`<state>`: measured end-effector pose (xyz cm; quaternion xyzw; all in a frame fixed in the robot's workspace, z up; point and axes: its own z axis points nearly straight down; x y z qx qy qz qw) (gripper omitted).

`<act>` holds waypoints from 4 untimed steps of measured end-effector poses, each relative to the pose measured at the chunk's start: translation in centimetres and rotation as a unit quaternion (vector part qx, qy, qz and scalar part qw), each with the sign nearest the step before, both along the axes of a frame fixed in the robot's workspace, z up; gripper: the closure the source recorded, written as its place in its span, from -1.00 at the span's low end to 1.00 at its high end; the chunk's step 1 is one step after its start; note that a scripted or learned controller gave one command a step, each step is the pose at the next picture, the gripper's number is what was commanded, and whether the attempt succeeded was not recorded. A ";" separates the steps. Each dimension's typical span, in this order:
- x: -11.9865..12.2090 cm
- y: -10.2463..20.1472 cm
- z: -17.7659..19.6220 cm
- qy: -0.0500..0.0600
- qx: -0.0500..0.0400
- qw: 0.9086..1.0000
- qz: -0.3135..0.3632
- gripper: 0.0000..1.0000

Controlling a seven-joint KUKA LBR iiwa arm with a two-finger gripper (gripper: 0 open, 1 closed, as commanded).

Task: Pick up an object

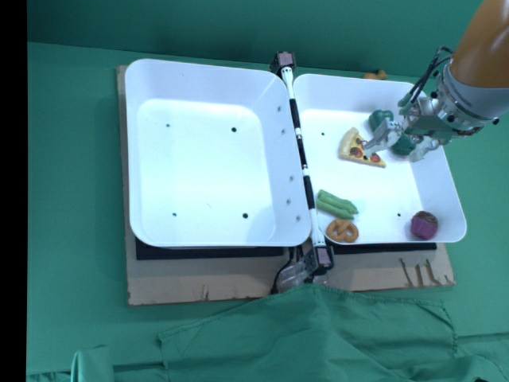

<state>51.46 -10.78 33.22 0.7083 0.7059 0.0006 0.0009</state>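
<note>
My gripper (395, 144) hangs over the back right part of the right bin (445, 183). It stands open, one finger close to the pizza slice and the other toward the bin's right wall. A dark green toy (380, 120) lies right at the fingers, and the gripper hides part of it. I cannot tell whether the fingers touch it. A pizza slice (360, 147) lies just left of the gripper. Near the front of this bin are green bean pods (336, 204), a pretzel (343, 230) and a dark purple round toy (424, 224).
The left bin (143, 146) sits beside the right one, with a black-and-white divider bar (297, 138) between them. Both rest on a cardboard sheet (199, 285). A small orange thing (374, 75) lies behind the right bin. Rumpled green cloth (318, 337) covers the front.
</note>
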 end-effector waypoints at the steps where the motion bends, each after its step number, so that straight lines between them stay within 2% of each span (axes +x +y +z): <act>1: 1.4 -2.2 -10.1 0.005 0.000 1.000 -0.001 -1.00; 2: 10.1 -1.2 -14.8 -0.007 -0.004 1.000 0.001 -1.00; 3: 9.4 0.4 -14.2 -0.008 -0.004 1.000 0.001 -1.00; 4: 9.5 0.3 -13.1 -0.010 -0.003 1.000 -0.002 1.00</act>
